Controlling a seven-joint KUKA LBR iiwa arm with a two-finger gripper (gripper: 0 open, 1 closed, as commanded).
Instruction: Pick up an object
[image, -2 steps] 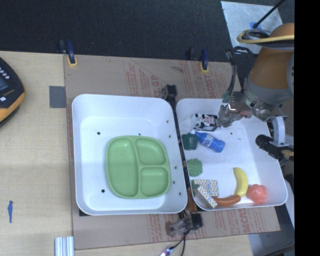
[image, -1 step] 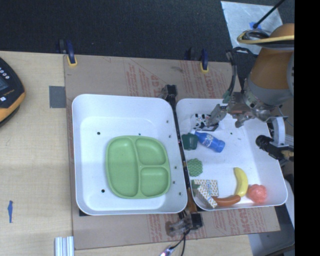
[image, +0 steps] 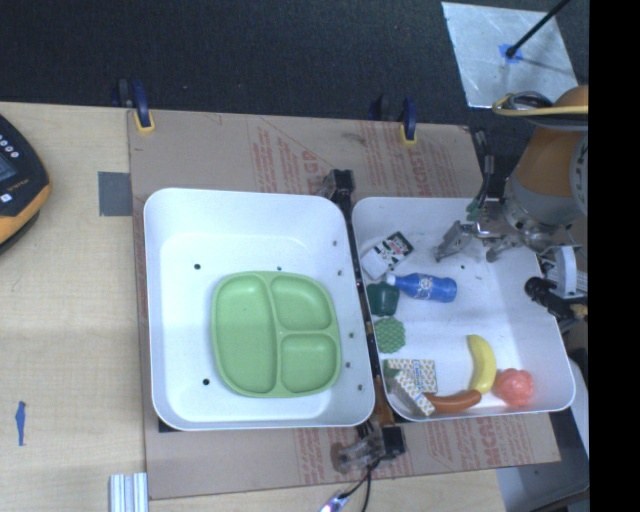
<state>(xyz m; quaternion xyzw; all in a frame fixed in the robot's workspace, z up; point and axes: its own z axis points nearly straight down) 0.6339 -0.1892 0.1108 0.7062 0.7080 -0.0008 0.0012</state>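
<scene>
We hold our pincer (image: 468, 238) spread open and empty over the right white bin's (image: 535, 330) far side, poised above the blue plastic bottle (image: 426, 288).

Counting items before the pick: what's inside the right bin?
Right bin: blue bottle, banana, red ball, sausage, green pieces, packets. Anything beneath them is covered.

camera view: fixed overhead | slanted down | spans both bins (image: 160, 300)

Right bin (image: 540, 330) middle bare — toys (image: 425, 288) crowd edges
</scene>
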